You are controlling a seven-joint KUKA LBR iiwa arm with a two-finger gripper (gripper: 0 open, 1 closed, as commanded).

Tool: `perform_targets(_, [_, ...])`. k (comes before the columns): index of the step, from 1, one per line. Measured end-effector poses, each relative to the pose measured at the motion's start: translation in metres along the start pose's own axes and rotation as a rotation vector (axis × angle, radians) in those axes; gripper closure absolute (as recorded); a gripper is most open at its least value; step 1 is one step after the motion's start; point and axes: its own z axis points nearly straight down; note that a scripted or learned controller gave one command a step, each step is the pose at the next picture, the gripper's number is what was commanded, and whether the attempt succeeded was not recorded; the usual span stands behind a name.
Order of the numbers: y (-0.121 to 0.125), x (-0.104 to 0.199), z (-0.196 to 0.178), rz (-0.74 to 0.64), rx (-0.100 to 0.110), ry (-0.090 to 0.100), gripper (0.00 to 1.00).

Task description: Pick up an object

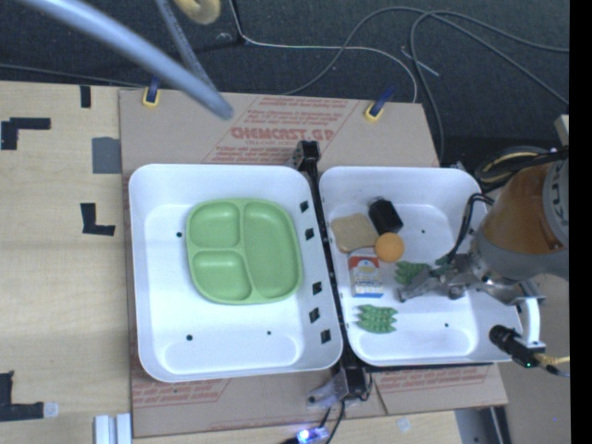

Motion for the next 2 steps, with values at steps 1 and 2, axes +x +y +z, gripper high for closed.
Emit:
perform_targets(1, [0.001, 0.0, -0.012, 0.0, -0.004, -0.002, 1.0])
perform_targets(2, [0.0, 0.006, -0.055, -0.001, -0.003, 0.002, 1.0])
